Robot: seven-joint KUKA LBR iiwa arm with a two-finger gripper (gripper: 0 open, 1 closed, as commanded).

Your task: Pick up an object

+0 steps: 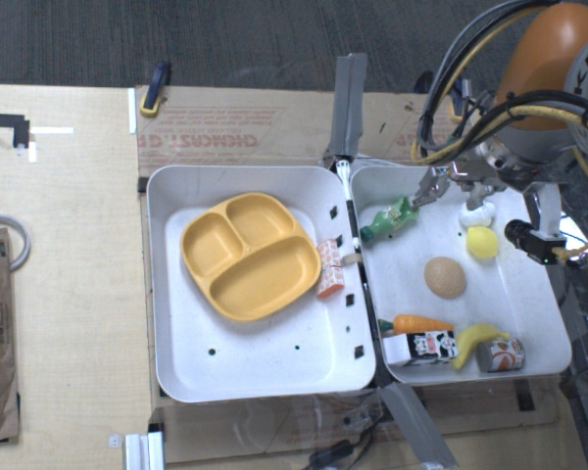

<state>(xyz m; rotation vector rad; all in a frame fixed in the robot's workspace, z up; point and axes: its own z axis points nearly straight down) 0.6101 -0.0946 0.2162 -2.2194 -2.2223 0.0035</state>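
Observation:
My gripper [437, 186] hangs over the far left corner of the right bin [539, 302], at the end of the grey arm with its orange band [554, 32]. Just below and left of it lies a green toy [390, 220], close to it but not visibly held. Further objects in this bin are a yellow lemon [481, 243], a small white piece [476, 211], a tan ball [445, 277], a carrot [421, 323], a small milk carton [418, 347], a banana [473, 341] and a grey can [500, 355].
The left bin [176, 341] holds a yellow divided plate [252, 255] and an orange-and-white packet [331, 267] by its right wall. A metal divider [349, 116] stands between the bins. Black cables [470, 37] loop around the arm. Cardboard [235, 125] lies behind the bins.

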